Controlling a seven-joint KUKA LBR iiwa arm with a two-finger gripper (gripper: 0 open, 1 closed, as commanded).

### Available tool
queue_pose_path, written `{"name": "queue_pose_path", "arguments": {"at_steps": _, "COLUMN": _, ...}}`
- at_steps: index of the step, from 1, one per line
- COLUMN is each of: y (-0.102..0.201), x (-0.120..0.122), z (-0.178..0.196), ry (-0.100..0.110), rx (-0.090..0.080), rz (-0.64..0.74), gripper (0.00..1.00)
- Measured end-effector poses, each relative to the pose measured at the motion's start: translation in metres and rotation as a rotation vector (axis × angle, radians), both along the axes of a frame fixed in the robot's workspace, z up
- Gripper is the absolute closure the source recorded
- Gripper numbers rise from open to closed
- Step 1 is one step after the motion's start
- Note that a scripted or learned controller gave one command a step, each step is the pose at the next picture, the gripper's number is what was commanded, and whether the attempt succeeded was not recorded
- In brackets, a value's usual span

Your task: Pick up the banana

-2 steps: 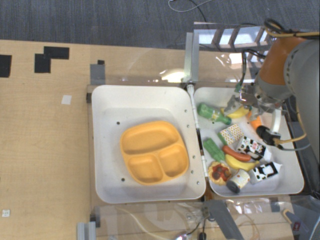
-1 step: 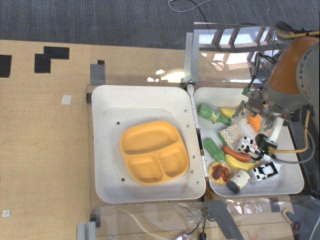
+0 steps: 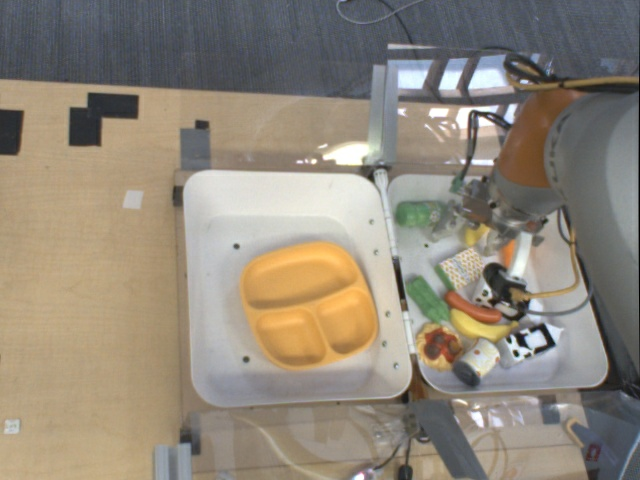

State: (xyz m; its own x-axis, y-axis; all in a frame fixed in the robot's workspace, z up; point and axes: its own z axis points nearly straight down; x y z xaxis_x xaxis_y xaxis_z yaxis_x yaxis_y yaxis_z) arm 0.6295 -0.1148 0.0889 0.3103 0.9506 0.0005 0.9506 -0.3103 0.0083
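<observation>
The banana (image 3: 482, 325) is yellow and lies in the lower middle of the right bin (image 3: 590, 368), just below a red sausage-shaped toy (image 3: 473, 306). My gripper (image 3: 470, 218) hangs over the upper part of the same bin, well above the banana in the view and apart from it. The grey arm and its orange band (image 3: 528, 138) come in from the right and hide the bin's upper right corner. A small yellow piece (image 3: 475, 235) lies right under the gripper.
Around the banana lie a green vegetable (image 3: 425, 296), a pizza toy (image 3: 438, 343), a grey can (image 3: 472, 363), a black-and-white block (image 3: 528, 340), a checkered piece (image 3: 462, 265) and an orange carrot (image 3: 511, 254). An orange divided plate (image 3: 305, 303) sits in the left bin (image 3: 215, 368).
</observation>
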Motion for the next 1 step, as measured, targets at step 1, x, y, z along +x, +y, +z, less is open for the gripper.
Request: {"name": "queue_pose_path", "arguments": {"at_steps": 1, "y": -0.0483, "x": 0.0343, "z": -0.0017, "ry": 0.047, "rx": 0.015, "rz": -0.200, "gripper": 0.00}}
